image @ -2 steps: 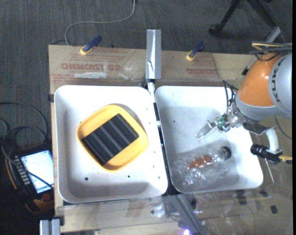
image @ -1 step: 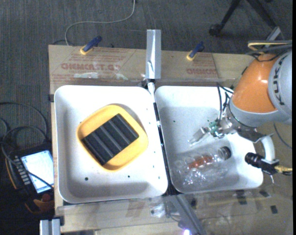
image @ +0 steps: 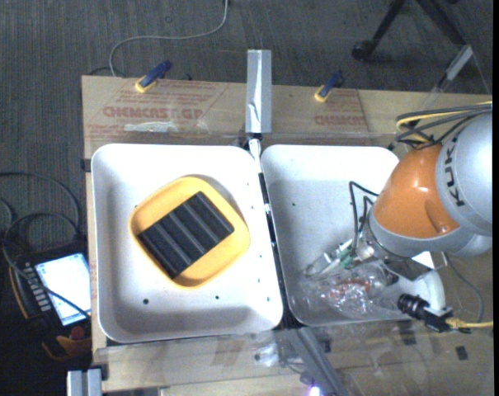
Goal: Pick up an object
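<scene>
The arm [image: 435, 196] hangs over the right bin [image: 315, 172], above a crumpled clear plastic packet [image: 352, 291]; the claw's state cannot be told. Descending squarely onto the packet's bulk seems best.

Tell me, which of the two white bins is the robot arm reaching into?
The right bin, holding crumpled clear plastic; the arm hangs over it. The left bin holds a yellow-and-black object.

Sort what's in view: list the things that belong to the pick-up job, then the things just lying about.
Job:
- crumpled clear plastic item in the right bin
- yellow and black object in the left bin
- arm over the right bin

Lying about:
- two clamps
- cables
- chair base
</scene>
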`<state>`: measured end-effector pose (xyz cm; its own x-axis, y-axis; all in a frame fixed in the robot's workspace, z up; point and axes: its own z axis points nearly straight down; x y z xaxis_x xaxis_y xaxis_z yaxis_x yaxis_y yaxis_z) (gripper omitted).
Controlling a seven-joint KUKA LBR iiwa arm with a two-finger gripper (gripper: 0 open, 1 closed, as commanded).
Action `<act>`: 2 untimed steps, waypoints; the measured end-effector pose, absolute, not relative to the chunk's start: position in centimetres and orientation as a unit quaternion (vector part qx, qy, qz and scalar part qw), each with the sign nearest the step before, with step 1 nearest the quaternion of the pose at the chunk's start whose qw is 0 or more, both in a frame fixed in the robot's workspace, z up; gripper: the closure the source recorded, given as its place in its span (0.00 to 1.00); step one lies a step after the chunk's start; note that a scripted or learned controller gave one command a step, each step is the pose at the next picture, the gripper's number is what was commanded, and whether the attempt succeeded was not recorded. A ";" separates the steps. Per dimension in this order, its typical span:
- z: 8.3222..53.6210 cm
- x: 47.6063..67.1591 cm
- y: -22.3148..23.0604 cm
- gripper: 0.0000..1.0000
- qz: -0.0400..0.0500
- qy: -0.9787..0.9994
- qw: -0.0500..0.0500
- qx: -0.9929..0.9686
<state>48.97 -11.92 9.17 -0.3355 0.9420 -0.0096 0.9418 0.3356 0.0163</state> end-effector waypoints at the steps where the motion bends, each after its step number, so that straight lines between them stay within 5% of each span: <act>1: 9.3 54.1 -12.1 0.00 0.001 0.738 0.002 0.675; 2: 12.4 56.2 -15.7 0.00 -0.001 0.741 0.000 0.671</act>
<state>56.20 -15.68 12.42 -0.0990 0.9951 -0.0019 0.9951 0.0990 -0.0018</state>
